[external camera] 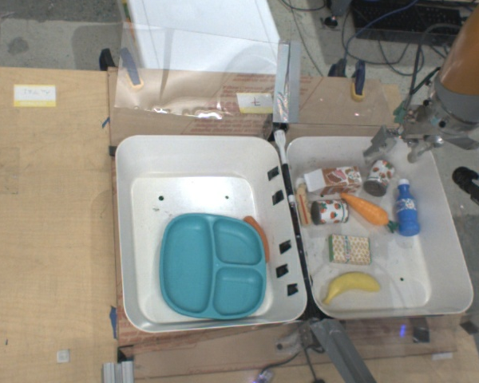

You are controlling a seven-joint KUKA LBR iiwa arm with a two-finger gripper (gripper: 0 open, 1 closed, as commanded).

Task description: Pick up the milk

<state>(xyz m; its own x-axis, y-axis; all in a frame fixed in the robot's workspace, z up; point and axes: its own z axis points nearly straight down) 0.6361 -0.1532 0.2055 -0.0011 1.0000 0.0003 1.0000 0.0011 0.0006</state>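
The task is barely begun. The gripper (399, 138) hovers over the far edge of the right bin (455, 294), with nothing between its fingers; the jaws look spread apart. Reaching down, closing on the target and lifting are all left to do.

The milk (339, 177), judged to be the small brown-and-white carton, lies on its side in the far part of the right bin, near the divider between the 2 bins. It is boxy with flat printed faces, likely light card or plastic. A small can (329, 211) lies just in front of it and a smooth orange carrot (366, 209) slants past its near corner. A dark round can (378, 176) sits just to its right, and a glossy blue bottle (406, 207) with a white cap lies beyond that. A flat patterned packet (350, 249) and a curved yellow banana (351, 286) lie nearer the camera.

The left bin (136, 238) holds a matte teal tray (214, 265) with 3 compartments.
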